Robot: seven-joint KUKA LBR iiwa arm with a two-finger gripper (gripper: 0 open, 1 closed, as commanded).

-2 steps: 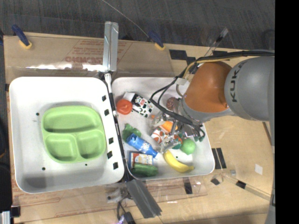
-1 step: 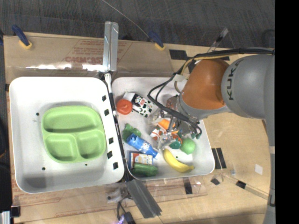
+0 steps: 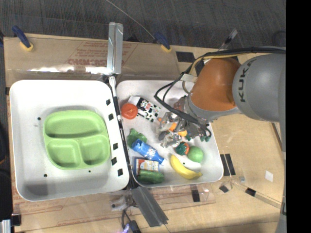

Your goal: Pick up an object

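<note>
Sitting in the left bin (image 3: pixel 19 130) is a green divided tray (image 3: pixel 76 138), with three compartments, lying flat near the bin's middle. A black divider (image 3: pixel 118 130) with clips runs between the two bins, and a grey metal bar (image 3: pixel 115 47) stands at the far end of that seam.

The right bin (image 3: pixel 214 171) holds a crowd of small things. Near its left wall lies a red round object (image 3: pixel 129 111), and just beside it to the right a black-and-white patterned piece (image 3: pixel 147 108). Below them lie a green item (image 3: pixel 135 136), a blue wrapped packet (image 3: pixel 147 150), a small printed box (image 3: pixel 146 165) and a dark green item (image 3: pixel 150 177) at the near edge. Further right a yellow banana (image 3: pixel 182 168) curves along the near side, touching a green ball (image 3: pixel 196 154) above it.

The end effector (image 3: pixel 176 130) is down in the middle of the right bin, among the clutter just above the banana and ball. Its metal parts mingle with orange and green bits, and I cannot tell how wide it stands or whether anything is in its grasp. Black cables loop over it.

The arm (image 3: pixel 243 89), orange band then grey housing, reaches in across the desk (image 3: pixel 243 144) from the right.
</note>
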